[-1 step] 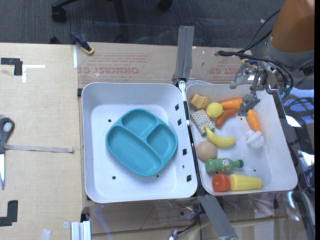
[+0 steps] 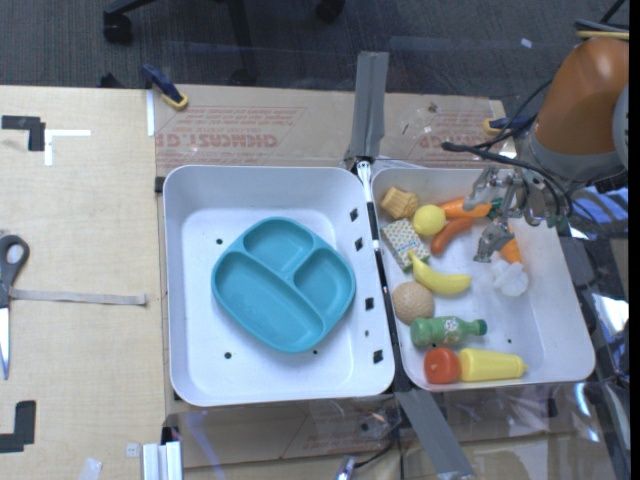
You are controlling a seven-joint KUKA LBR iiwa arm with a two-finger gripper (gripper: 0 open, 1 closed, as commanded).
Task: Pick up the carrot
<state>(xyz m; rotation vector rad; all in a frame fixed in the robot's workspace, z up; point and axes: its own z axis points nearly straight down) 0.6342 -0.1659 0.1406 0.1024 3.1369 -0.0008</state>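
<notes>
**Desk with two white bins, arm over the right one**

Desk (image 2: 70, 228): pale wood, scissors (image 2: 10, 268) at its left edge. Left bin (image 2: 185, 298): blue divided plate (image 2: 284, 284). Right bin (image 2: 560, 358): carrot (image 2: 458, 226) near the back, beside a lemon (image 2: 429, 219); banana (image 2: 440, 277), green bottle (image 2: 448, 329), tomato (image 2: 441, 365). Gripper (image 2: 497, 230): low over the bin, just right of the carrot; finger spread cannot be made out.

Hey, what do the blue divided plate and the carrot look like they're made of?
Blue divided plate: probably moulded plastic, judging by its uniform turquoise colour, smooth rounded compartments and soft sheen.

Carrot: looks like toy plastic or rubber, with flat, even orange and a smooth surface like the other play food beside it. The view is too coarse to tell hard from soft.
</notes>
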